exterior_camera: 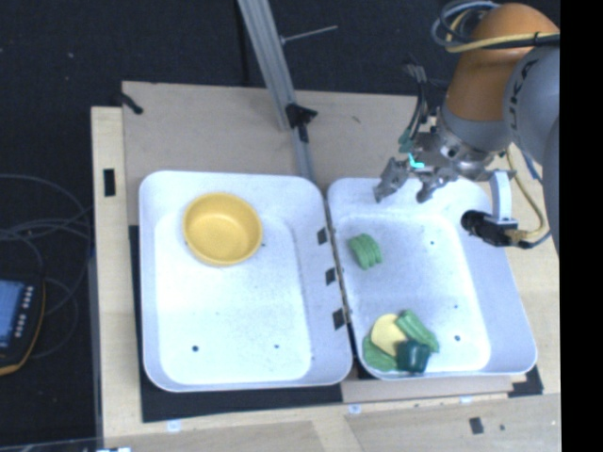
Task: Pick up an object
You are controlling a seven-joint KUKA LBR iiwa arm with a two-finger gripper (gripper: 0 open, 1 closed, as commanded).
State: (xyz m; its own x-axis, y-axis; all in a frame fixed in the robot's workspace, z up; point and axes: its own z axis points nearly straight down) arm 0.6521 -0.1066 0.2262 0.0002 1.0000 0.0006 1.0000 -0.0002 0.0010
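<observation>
we list a yellow bowl in the left bin, green toys in the right bin. gripper hovers over its far edge, jaws spread, holding nothing.

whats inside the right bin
The right bin holds a lone green object near its left wall, and a pile in the near corner: a yellow piece with green pieces overlapping it. Whatever is under the pile is hidden.

Hand above right bin's far edge, fingers apart, nothing between them. Green ridged piece near divider. Cluster at near corner: yellow, green, possibly dark teal pieces. Yellow bowl in left bin.
</observation>
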